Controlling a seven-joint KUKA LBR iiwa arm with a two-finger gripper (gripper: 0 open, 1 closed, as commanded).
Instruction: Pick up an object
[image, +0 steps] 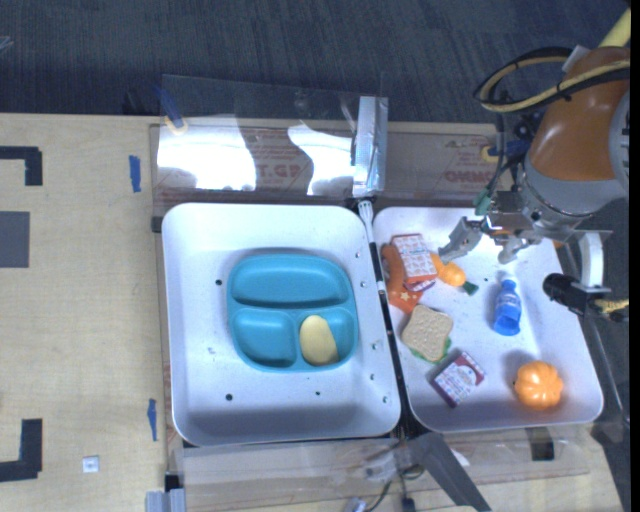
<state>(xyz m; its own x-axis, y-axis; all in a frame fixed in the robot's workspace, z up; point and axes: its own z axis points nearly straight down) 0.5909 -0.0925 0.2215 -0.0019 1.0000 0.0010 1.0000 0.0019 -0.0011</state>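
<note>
While a yellow potato (319, 340) sits in the blue tray (262, 283) in the left bin (190, 250), the right bin (575, 385) holds bread (428, 332), a blue bottle (507, 306) and a small orange pumpkin (538, 384). Above them hangs the gripper (487, 242), fingers spread apart, holding nothing.

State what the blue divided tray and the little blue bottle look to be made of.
Blue divided tray: likely moulded plastic, smooth and slightly glossy, with rounded compartment edges and soft highlights.
Little blue bottle: probably plastic too, with a translucent blue body and a paler cap; it is too small to be sure.
</note>
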